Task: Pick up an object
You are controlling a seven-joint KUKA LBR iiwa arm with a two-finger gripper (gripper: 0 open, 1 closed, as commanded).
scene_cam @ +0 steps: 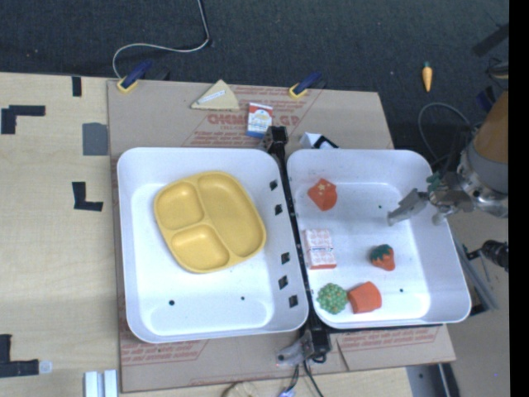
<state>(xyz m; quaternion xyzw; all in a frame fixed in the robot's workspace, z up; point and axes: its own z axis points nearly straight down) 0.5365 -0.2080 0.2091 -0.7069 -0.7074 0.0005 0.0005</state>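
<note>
1. The arm comes in from the right, and its gripper (pixel 407 208) hangs over the right edge of the right bin (pixel 364 162). One grey finger points left over bare white floor. Whether the fingers are spread or pressed together I cannot tell from here, and nothing shows between them.

2. By my reckoning this is the approach: nothing has been picked yet, and every object lies on the bin floor.

3. The candidates are all in the right bin: a red block (pixel 322 194) at the far left, a small printed packet (pixel 320 248) by the left wall, a strawberry (pixel 382 257) nearest the gripper, and a green broccoli floret (pixel 332 298) touching an orange block (pixel 365 297) at the near side.

4. The next move probably calls for a shift to the near side and slightly left, then a descent over the strawberry, which stands apart from the others and leaves room for the fingers.

5. The left bin (pixel 140 304) holds a yellow divided plate (pixel 208 221).

6. Both bins sit on a cardboard sheet (pixel 364 114) clipped to the wooden bench (pixel 50 246). Beyond is dark carpet (pixel 331 23) with a loose white cable (pixel 178 46).
</note>
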